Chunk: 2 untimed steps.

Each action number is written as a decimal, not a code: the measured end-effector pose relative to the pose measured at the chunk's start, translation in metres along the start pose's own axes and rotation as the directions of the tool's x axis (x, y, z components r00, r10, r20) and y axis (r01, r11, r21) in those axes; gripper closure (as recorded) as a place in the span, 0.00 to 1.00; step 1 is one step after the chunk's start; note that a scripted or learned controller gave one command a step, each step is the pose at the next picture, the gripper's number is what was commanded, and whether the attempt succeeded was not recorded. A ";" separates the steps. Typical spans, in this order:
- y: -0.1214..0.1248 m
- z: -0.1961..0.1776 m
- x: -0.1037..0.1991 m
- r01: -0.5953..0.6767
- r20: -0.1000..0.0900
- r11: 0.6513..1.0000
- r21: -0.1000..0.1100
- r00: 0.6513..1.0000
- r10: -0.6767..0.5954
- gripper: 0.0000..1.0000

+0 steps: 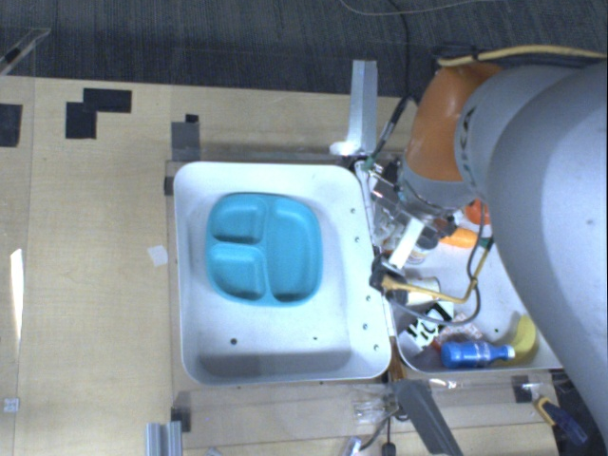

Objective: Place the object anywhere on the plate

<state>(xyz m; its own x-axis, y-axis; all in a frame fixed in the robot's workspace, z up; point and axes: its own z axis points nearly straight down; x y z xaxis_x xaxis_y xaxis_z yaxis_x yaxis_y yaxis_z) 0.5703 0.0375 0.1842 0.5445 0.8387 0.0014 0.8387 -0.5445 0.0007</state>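
A blue plate (264, 248) with three compartments lies in the left white bin (190, 283), with nothing on it. My gripper (404, 245) hangs below the orange-banded wrist over the left edge of the right bin (408, 354), just right of the wall between the two bins. It is seen from above, and the arm hides what lies under it. In the right bin I see a blue bottle (472, 353) lying on its side, a yellow banana (522, 335), an orange item (460, 238) and a black-and-white checkered item (425, 329).
The large grey arm covers most of the right bin. A metal post (363, 103) stands behind the bins near their shared corner. Bare white floor of the left bin surrounds the plate.
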 end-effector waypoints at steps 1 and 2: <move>-0.017 -0.076 0.057 -0.027 -0.001 1.000 -0.002 1.000 0.027 1.00; -0.081 0.026 0.103 0.093 0.001 0.996 0.001 0.996 -0.093 1.00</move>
<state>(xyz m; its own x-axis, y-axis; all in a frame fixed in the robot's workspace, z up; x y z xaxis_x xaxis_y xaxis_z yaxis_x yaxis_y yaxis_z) 0.5589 0.1680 0.1582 0.4638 0.8860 0.0003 0.8860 -0.4638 0.0003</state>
